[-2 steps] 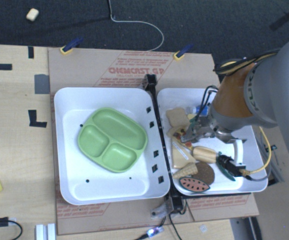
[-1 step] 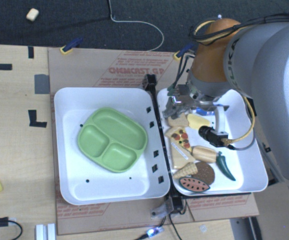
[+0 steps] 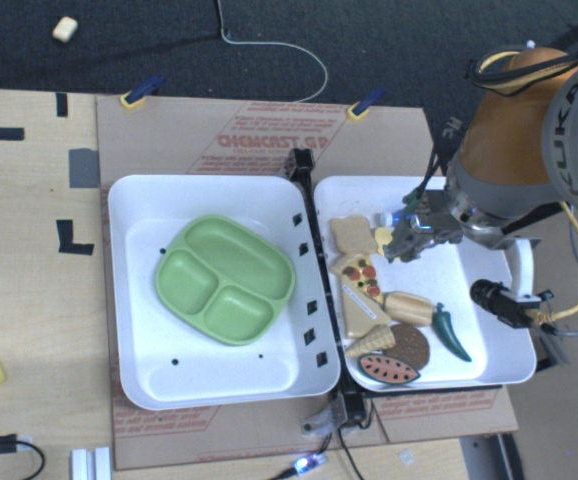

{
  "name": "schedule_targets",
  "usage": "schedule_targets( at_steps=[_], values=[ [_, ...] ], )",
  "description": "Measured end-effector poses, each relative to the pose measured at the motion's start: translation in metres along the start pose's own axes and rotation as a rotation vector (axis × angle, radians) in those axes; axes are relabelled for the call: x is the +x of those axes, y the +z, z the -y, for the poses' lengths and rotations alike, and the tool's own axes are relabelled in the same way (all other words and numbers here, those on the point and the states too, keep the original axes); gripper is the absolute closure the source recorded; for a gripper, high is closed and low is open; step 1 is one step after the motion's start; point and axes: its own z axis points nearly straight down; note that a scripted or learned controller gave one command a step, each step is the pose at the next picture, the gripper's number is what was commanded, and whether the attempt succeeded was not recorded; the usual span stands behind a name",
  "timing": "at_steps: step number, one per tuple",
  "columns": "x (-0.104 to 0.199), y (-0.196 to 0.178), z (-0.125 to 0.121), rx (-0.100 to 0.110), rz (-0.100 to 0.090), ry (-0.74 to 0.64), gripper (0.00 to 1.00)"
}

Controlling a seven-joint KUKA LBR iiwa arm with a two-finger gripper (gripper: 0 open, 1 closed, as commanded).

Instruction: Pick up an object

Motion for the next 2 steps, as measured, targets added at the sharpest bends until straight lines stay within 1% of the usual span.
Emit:
schedule_targets(
  at_steps=[1, 2],
  values=[
    [0.062, 0.077, -0.018, 0.011, -0.003, -0.010, 1.00],
    [0.031, -0.073, 0.029, -0.010, -0.001, -0.003, 1.00]
  ],
)
